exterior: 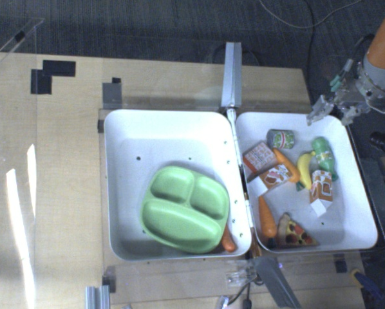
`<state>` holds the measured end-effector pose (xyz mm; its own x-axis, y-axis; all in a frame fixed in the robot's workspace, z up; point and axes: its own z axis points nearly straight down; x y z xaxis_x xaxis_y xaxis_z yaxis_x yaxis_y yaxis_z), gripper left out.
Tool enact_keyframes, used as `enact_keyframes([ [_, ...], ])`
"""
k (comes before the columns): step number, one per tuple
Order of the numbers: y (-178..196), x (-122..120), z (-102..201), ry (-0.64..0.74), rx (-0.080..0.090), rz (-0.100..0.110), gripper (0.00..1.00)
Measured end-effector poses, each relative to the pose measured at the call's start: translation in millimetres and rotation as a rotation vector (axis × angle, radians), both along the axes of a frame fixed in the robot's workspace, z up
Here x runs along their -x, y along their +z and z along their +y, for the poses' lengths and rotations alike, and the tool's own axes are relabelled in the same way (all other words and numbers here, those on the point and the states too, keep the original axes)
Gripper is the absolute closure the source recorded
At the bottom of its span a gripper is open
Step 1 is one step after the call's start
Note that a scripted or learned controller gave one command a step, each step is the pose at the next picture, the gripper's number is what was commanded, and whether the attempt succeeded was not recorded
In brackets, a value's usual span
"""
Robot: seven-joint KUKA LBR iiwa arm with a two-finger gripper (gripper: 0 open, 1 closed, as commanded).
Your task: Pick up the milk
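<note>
The bench (64,172) stretches pale and wooden under everything, carrying 2 white bins side by side. The left bin (125,140) holds a big green divided plate (185,208), 3 compartments showing, sitting toward the near right corner, with an orange carrot tip (227,242) poking out just beside its near edge against the bin wall.

Over to the right bin (360,224), and it's crowded! The arm (382,56) comes in at the upper right, orange band showing above the wrist, and the gripper (332,110) hovers over the far right corner of this bin, right at the rim. Are the fingers open or closed? Can't tell from this angle, the tips are a blur of metal.

The milk (321,188), a small carton with white and brown panels, lies toward the right side of the right bin, well apart from the gripper, touching nothing held. Just above it a green bottle (322,153), and beside that a yellow banana (305,169). A green-labelled can (281,138) lies on its side near the far wall. 2 reddish boxes (259,156) (277,176) sit left of centre, a carrot (286,161) across them. Another carrot (267,219) lies near the front, next to a pizza slice (292,234).
</note>
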<state>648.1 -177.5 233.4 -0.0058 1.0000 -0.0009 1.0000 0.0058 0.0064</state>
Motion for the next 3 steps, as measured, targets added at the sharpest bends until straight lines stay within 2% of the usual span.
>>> enact_keyframes([
  [1, -51.8, 66.7, -27.8, 0.323, 0.002, 0.000, 0.00],
  [2, -133.1, 92.7, -25.3, 0.493, 0.004, -0.009, 0.00],
  [3, -121.6, 90.7, -25.8, 0.491, 0.009, -0.014, 1.00],
])
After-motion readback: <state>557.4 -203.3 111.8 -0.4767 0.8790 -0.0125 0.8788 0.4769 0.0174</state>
